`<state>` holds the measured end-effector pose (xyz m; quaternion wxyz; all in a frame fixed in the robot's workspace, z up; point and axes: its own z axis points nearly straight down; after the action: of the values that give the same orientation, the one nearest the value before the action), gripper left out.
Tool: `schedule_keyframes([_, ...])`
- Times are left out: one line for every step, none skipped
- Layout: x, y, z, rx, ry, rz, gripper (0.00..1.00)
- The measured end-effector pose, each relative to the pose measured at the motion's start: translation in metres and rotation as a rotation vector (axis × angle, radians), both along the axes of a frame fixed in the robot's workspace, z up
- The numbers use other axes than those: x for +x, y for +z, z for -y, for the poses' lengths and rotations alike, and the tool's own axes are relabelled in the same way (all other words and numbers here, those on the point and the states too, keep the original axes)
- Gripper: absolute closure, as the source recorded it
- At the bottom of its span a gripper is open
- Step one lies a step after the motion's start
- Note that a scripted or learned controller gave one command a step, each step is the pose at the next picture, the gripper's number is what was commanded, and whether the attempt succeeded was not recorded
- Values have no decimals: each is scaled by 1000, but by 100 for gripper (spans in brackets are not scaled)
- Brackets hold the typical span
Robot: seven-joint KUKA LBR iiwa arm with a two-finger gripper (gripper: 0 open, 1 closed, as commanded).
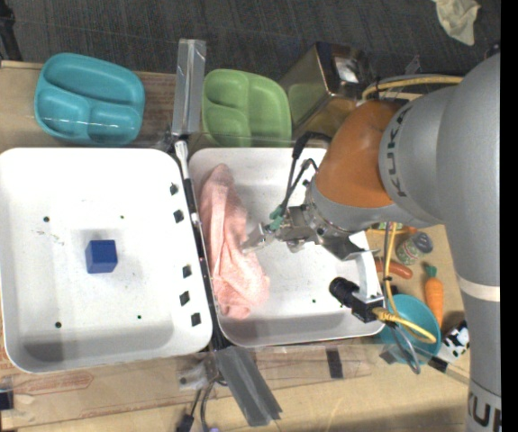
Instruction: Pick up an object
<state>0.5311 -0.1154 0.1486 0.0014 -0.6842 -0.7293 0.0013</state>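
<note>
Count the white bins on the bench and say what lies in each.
2. The left bin holds a blue cube; the right bin holds a pink cloth. The arm may hide more.

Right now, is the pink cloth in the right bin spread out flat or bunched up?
Bunched up. The pink cloth lies in a crumpled, elongated heap along the left wall of the right bin, with folds and ridges visible.

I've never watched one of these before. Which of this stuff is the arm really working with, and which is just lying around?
Part of the job:
- end effector, low over the right bin
- pink cloth in that bin
- blue cube in the left bin

Just lying about:
- teal tray and green tray behind the bins
- toy carrot at the right
- crumpled rag on the floor
</note>
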Motion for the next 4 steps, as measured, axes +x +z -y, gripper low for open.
schedule_keyframes([5,-56,-17,0,25,5,0])
schedule_keyframes([72,-55,-2,-1,-34,4,0])
schedule_keyframes([36,-56,-13,0,22,4,0])
schedule_keyframes([-2,-56,-9,1,66,5,0])
